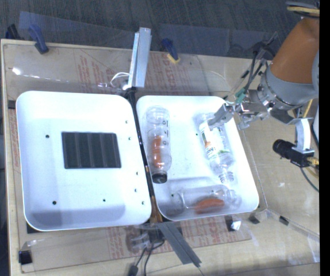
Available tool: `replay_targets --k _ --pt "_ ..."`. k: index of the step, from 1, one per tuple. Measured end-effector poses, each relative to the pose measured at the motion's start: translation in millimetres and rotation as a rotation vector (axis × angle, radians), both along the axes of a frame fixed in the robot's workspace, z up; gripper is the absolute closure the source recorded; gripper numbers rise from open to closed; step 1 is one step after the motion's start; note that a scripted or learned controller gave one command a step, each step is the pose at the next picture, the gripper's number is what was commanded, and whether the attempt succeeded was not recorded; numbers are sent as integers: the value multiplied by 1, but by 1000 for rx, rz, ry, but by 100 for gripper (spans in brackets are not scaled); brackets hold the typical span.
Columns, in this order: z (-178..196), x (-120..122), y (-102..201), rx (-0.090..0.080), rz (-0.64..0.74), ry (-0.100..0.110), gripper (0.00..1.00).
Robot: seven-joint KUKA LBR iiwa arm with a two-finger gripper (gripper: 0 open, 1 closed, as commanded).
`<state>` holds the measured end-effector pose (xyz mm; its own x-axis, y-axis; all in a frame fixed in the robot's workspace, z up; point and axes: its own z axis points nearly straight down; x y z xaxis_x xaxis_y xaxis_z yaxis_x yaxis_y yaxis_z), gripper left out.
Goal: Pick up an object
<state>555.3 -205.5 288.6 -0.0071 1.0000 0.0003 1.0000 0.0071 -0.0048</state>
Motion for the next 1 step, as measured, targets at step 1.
replay_targets --k 1 --pt "-53 7 -4 2 207 0 0"
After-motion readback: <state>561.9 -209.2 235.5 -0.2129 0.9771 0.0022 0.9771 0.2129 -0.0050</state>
